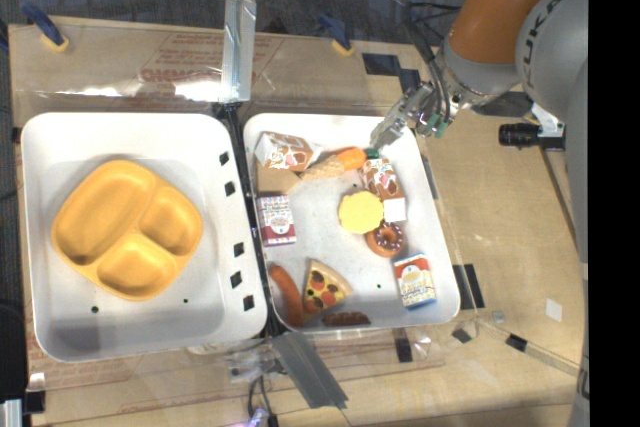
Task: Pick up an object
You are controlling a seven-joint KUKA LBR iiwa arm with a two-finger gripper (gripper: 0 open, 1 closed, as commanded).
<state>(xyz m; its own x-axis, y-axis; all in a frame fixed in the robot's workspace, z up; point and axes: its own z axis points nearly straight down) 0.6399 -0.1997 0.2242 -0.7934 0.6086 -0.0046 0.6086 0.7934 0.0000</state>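
Note:
My gripper (384, 137) hangs over the far right corner of the right bin (432, 215), its fingertips close above a small red-and-white snack item (380, 177). Nothing shows between the fingers. Toy foods lie in this bin: an orange carrot-like piece (345, 158), a bread piece (318, 169), a white snack pack (284, 153), a yellow disc (360, 212), a chocolate doughnut (386, 239), a white cube (395, 209), a small red box (276, 219), a pizza slice (324, 288), a sausage (285, 293) and a milk carton (414, 281).
The left bin (40, 215) holds a yellow divided plate (128, 228). A grey taped strip (239, 45) stands between the bins at the back. The arm with its orange band (500, 0) comes in from the upper right.

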